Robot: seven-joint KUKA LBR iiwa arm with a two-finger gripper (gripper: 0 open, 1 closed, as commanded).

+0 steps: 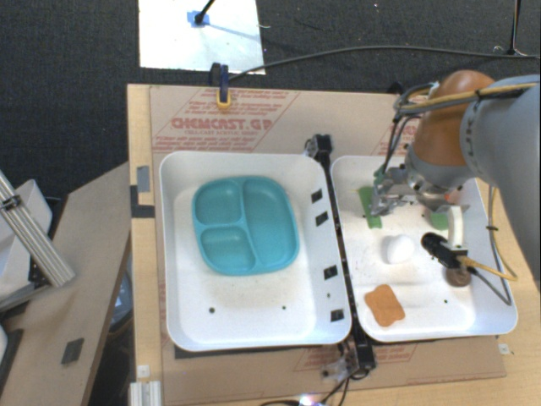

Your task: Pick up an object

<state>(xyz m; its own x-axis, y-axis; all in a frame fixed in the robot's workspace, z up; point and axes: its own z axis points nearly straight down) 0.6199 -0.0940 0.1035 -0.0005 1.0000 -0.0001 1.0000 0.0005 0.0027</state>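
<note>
The approach-and-grasp step is judged to be in hand. The arm (499, 134) is seen reaching in over the right bin (494, 315) on the worktop (169, 125), with the jaws set low in the bin's far left part, just beside or touching a green piece (368, 205). Which of the two cannot be made out. How far the jaws are parted cannot be told either, and nothing can be confirmed as held between them.

The green piece is taken to be the likeliest target. Other candidates lie in the same bin: a white rounded object (397, 248) near the middle, an orange-brown piece (385, 304) towards the near edge, and a second green piece (438, 221) further right. A teal divided plate (245, 225) lies in the left bin (190, 328).

Next, a firm closure on the green piece would be called for, then a straight lift clear of the bin floor
</note>
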